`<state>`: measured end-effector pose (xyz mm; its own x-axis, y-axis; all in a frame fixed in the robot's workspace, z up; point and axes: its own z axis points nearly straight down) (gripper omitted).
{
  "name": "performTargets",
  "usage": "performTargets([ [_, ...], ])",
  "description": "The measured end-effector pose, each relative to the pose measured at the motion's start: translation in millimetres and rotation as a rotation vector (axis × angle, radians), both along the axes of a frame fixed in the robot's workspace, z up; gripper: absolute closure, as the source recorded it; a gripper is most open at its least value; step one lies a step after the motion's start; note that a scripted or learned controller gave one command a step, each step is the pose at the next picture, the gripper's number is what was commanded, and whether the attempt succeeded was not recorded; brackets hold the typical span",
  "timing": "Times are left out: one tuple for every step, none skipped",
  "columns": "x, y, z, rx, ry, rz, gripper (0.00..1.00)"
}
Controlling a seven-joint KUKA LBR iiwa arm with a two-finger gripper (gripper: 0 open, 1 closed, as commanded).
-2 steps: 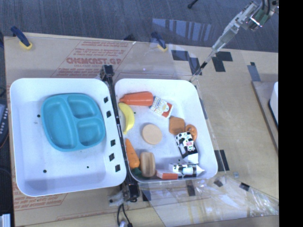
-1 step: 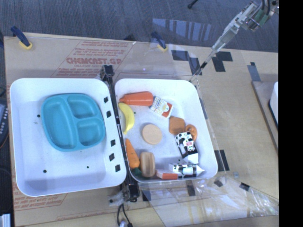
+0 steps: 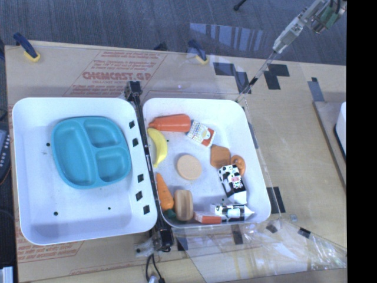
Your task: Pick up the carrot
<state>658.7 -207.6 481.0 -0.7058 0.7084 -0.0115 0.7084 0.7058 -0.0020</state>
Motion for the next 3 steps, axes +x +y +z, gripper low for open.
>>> performTargets([
  [-54,-4,-101,0.006,0.014,-0.257,1.00],
  [-91,4,-158,0.009,0.012,-0.619,1.00],
  [-154,1,-113,0.006,0.005,-0.982,1.00],
])
